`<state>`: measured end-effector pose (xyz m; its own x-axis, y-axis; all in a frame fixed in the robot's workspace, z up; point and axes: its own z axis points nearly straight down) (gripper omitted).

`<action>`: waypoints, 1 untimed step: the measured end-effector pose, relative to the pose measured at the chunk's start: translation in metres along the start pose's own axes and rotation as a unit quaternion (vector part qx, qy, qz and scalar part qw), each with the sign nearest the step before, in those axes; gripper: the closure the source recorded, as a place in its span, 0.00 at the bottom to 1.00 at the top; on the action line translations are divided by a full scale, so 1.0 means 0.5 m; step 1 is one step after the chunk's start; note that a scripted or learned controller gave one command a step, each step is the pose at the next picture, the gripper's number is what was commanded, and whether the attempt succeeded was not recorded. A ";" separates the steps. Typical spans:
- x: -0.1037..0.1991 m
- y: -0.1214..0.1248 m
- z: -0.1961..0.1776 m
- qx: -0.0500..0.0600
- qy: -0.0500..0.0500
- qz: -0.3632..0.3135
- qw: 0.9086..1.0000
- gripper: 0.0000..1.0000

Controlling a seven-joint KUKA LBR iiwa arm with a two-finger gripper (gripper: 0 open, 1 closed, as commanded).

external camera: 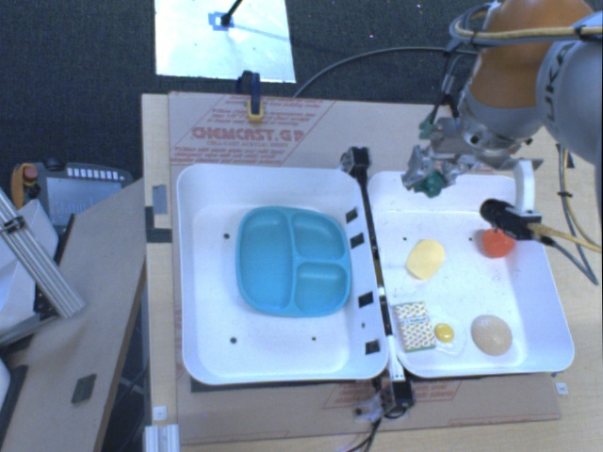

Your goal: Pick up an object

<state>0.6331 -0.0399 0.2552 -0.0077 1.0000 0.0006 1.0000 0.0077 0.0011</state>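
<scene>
The tool (pixel 429 179) – grip state I cannot tell – hangs high over the right bin (pixel 542 281), so closing here would likely catch nothing.

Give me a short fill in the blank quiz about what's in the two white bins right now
1. The blue divided plate lies in the ____ bin as the camera sees it.
2. The plate has ____ compartments.
3. The orange ball lies in the same bin as the ____ lemon-shaped piece.
4. The gripper hangs over the far edge of the ____ bin.

Missing words: left; three; yellow; right
</scene>
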 end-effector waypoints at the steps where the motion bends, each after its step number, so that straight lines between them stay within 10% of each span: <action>1: 0.094 -0.033 -0.002 0.000 0.000 0.000 1.000 1.00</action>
<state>0.6163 0.0071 0.2564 -0.0084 1.0000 0.0012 1.0000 0.0084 0.0008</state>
